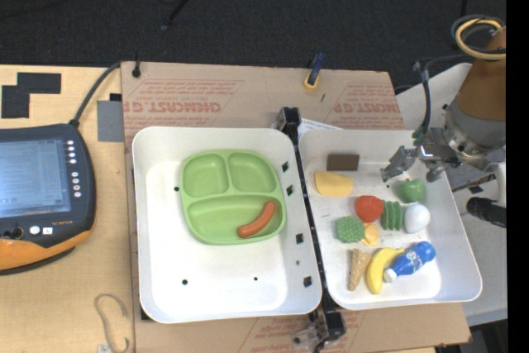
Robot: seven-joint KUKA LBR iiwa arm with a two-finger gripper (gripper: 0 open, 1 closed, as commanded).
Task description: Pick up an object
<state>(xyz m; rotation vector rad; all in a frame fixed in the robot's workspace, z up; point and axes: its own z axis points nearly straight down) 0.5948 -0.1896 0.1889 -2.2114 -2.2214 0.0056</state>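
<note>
Robot pincer hovering over toy food in the right bin.
Its fingers are spreading apart, gripping nothing; the green toy beneath looks light, rigid, slippery, best gripped across its middle.

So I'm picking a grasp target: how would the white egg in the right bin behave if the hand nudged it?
The white egg looks smooth and rounded, so it would probably roll or slip. The green piece touching its left side might block it that way.

Right bin toys packed close, little room between; left bin floor around green plate open.
</note>
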